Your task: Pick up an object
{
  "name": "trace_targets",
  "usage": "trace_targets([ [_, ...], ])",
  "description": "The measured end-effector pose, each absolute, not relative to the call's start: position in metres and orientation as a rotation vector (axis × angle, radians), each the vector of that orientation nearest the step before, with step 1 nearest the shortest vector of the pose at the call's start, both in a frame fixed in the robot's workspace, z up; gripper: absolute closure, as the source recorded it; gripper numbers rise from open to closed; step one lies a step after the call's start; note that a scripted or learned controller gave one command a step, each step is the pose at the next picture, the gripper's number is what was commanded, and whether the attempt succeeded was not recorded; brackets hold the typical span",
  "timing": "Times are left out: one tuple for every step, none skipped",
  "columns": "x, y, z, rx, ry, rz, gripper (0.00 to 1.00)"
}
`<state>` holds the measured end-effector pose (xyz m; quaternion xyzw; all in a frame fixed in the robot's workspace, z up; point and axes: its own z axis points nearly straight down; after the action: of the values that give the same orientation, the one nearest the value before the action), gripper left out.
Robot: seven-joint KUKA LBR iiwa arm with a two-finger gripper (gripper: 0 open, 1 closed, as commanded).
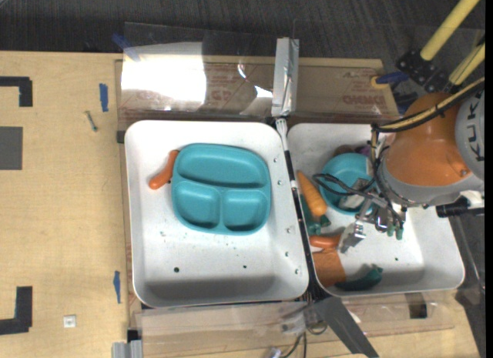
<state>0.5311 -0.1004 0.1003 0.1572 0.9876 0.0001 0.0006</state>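
The arm's orange wrist band (426, 156) hangs over the right bin (431, 268). Below it the gripper (356, 235) reaches down and left into that bin, its tip just right of a small orange piece (323, 242). A long orange carrot-like piece (311, 192) lies along the bin's left wall. A teal bowl (347, 172) sits at the bin's back, partly behind cables. An orange-brown piece (330, 269) and a dark teal piece (367, 276) lie near the front wall. I see nothing between the fingers.
The left bin (154, 264) holds a teal divided plate (222, 187) and a small orange sausage-shaped piece (162, 172) at its left rim. A metal divider (285, 75) stands behind the bins. Yellow poles (454, 18) cross the upper right.
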Motion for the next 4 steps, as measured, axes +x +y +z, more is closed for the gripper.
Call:
trace_targets([
  [0.583, -0.118, 0.172, 0.381, 3.106, -0.001, 0.0],
  [0.542, -0.114, 0.1, 0.407, 3.113, 0.0, 0.0],
  [0.519, -0.094, 0.092, 0.872, 2.999, 0.005, 0.0],
  [0.597, -0.089, 0.19, 0.874, 3.004, 0.004, 0.0],
])
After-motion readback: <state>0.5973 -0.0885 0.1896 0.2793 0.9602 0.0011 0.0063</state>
